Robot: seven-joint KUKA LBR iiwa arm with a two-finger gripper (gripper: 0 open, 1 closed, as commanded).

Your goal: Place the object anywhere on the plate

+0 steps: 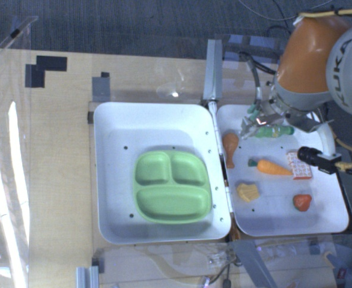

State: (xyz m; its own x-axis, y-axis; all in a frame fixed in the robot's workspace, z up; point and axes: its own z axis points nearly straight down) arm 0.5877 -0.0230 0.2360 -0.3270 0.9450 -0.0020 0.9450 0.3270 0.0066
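Reaching in over the far bin, the arm (pixel 320 53) hides much of what sits below its wrist, and that is the first risk: a program working without a clear sight of the target can close on nothing.

The bin (pixel 326 221) to the view's right of the plate holds all the loose things. The bin (pixel 110 161) around the plate holds only the plate. Any carry must therefore cross the raised rims (pixel 219 155) just right of the plate, and a low carry could knock the load off there.

The plate (pixel 172 186) is pale green with three shallow compartments and a rounded lip. A thing dropped on that lip could roll off into the bin.

The gripper (pixel 255 122) hangs up and to the right of the plate, beyond the rims. Whether it is released or clenched cannot be told.

I judge the task's thing to be the green object (pixel 272 131) touching the gripper. It looks clear green, small, long and lying flat, probably smooth and liable to slip or roll.

An orange-brown lump (pixel 230 143) lies nearer the plate and could be nudged. A toy carrot (pixel 273 168) lies near too.
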